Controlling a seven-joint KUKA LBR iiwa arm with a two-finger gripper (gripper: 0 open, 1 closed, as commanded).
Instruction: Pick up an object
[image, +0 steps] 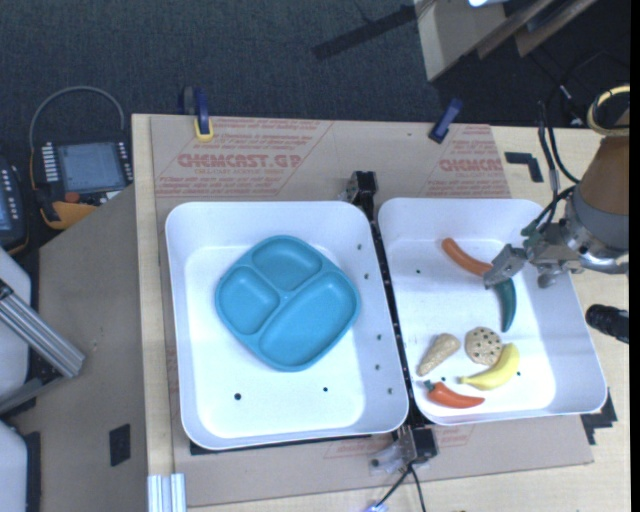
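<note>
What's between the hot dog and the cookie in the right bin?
In the camera view, a dark teal pepper lies between the hot dog and the cookie, with the gripper at its upper end.

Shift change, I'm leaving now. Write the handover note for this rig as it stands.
Pincer: over the right bin, near its upper right; nothing seen between its fingers, and whether they are open or shut can't be told.
Right bin items: orange sausage and teal pepper just beside the pincer; further down, cookie, banana, beige piece, red chili.
Left bin: blue tray.
Done: nothing lifted.
Left: grasp and lift one object; sausage or pepper look nearest.
</note>
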